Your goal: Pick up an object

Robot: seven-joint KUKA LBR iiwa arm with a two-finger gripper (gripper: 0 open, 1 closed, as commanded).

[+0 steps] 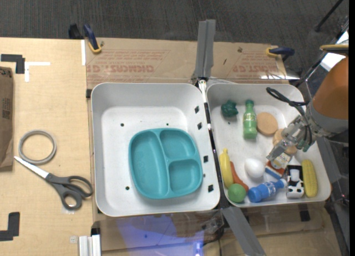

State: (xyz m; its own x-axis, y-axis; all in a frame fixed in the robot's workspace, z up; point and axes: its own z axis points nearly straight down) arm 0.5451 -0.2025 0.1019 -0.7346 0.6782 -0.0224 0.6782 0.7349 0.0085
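The right bin [219,138] holds several toys: a dark green broccoli [229,109], a green bottle [249,121], a tan round disc [266,123], a yellow banana [224,167], a white egg [254,168], a green ball [237,193], a blue bottle [265,190], a black-and-white block [295,186] and a yellow corn cob [309,177]. My gripper [283,150] hangs low over the right side of this bin, just right of the egg and above a small red piece [274,168]. The arm's wrist hides what lies directly under it.
The left bin [105,138] holds a teal divided plate [166,162]. On the wooden bench at left lie grey scissors [61,183] and a tape roll [37,146]. Cardboard and blue clamps [91,37] sit behind the bins.
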